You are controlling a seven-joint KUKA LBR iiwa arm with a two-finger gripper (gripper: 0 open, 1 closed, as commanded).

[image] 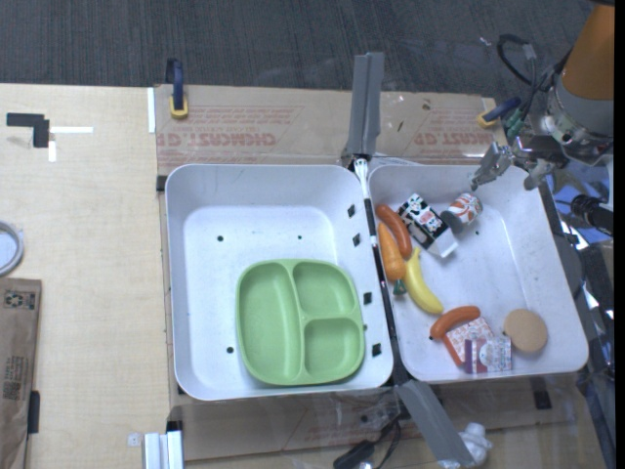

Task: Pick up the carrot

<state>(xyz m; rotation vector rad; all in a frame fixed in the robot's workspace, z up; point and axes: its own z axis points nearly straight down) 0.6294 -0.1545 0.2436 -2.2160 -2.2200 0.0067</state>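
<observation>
Lying slim and orange by the banana, the carrot; end effector open, empty.

This is a robotics lab or test cell, not a home. A pale wooden bench carries two shallow white bins, fixed side by side over taped-down cardboard held by clamps at 11 and 1 o'clock. At 2 o'clock a grey industrial arm with an orange band trails loose cables. Toy food in the bin at 4 o'clock and a green divided plate at 6 o'clock look like test props. Dark carpet runs along 12 o'clock.
</observation>
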